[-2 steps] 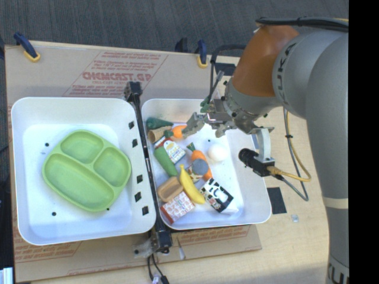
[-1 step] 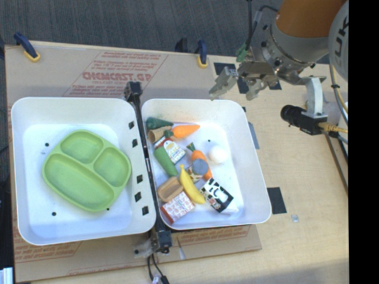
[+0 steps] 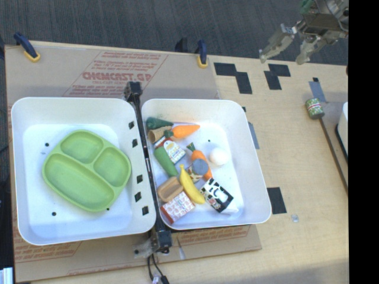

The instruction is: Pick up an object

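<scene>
A: In the camera view we see the gripper [image 3: 291, 41] up over the bench's far right corner, well apart from both bins, its two fingers spread wide with nothing between them

B: Agreed. The things we could pick all lie in the right bin [image 3: 251, 158]: a carrot [image 3: 185, 130] near its far edge, a banana [image 3: 190, 186] towards the near edge, a white egg [image 3: 218, 156] by the right wall, a black-and-white carton [image 3: 217, 196] at the near right corner

A: The left bin [image 3: 26, 158] bears a green divided plate [image 3: 87, 170]

B: What worries us is the crowding. The banana touches the carton and a small box [image 3: 177, 206], so we judge the fingers could land on two things and close on neither

A: And the egg looks smooth and round; we think it could slip out of a pinch. Anything hard against the bin wall may block one finger
</scene>
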You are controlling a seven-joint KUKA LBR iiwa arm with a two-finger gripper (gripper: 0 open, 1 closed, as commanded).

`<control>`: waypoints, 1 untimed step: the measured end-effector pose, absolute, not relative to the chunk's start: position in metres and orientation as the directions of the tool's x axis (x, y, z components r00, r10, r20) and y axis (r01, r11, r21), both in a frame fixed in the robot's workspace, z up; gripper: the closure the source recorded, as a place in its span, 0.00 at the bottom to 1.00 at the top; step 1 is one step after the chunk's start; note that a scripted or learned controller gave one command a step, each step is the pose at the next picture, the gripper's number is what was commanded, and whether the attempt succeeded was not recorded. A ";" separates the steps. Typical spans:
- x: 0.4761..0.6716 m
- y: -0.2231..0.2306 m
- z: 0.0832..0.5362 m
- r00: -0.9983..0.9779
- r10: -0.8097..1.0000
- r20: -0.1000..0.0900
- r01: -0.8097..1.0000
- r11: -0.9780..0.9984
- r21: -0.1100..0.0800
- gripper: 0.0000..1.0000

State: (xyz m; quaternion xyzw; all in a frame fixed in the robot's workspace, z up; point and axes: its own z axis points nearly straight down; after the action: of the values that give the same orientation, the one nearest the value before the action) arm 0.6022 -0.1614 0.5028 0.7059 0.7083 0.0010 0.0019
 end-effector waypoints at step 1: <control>0.594 -0.174 0.272 -0.005 1.000 -0.001 1.000 0.005 -0.002 0.00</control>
State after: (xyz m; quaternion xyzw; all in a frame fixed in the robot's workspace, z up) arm 0.5936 -0.1737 0.2723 0.7053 0.7089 -0.0009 -0.0003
